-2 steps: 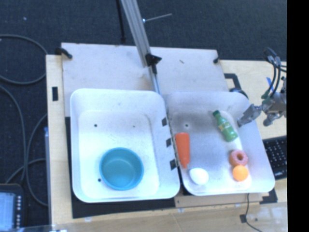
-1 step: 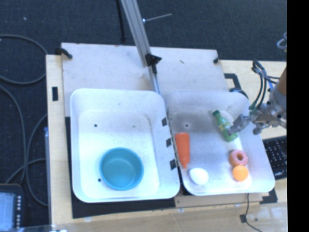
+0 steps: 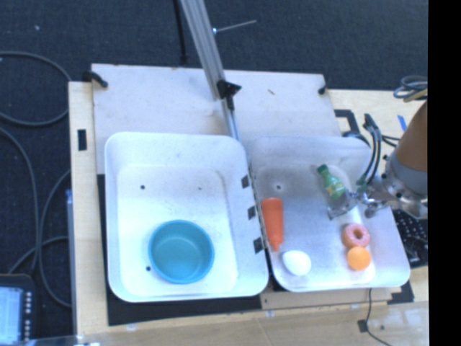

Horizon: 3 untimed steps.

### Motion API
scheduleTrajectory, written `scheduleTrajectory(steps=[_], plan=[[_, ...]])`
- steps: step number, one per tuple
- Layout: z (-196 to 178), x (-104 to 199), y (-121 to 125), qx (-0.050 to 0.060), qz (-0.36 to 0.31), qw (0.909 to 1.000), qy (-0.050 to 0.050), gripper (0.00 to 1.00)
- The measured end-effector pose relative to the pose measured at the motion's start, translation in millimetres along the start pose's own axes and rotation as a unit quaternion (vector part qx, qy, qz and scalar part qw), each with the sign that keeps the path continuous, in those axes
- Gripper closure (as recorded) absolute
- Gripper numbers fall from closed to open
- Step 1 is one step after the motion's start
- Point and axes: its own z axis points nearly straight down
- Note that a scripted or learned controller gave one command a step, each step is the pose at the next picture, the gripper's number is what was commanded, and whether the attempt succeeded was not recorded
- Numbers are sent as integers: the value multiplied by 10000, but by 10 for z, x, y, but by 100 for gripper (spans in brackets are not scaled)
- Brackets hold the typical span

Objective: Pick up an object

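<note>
The right bin (image 3: 302, 157) holds a green bottle (image 3: 331, 181) near its back, an orange carrot-shaped piece (image 3: 272, 220) along its left wall, a white egg (image 3: 296, 262), a pink ring (image 3: 356, 234) and an orange ball (image 3: 359, 258) at the front right. My gripper (image 3: 358, 199) reaches in from the right edge of this bin, just right of and below the green bottle and above the pink ring. Nothing is visibly held in it.
The left bin (image 3: 130, 157) holds a blue bowl (image 3: 181, 251) near its front. A slanted metal pole (image 3: 205, 42) stands behind the bins. Cables (image 3: 371, 146) hang by the arm at the right bin's back right corner.
</note>
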Motion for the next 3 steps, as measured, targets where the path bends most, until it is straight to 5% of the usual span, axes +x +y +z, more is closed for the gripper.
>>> scheduleTrajectory(steps=[1,2,3], plan=[[598,-67,5,-96,-2,9999,-48,0],[463,-59,10,-83,19,10000,-7,100],[-121,-161,86,-79,-18,10000,-2,100]])
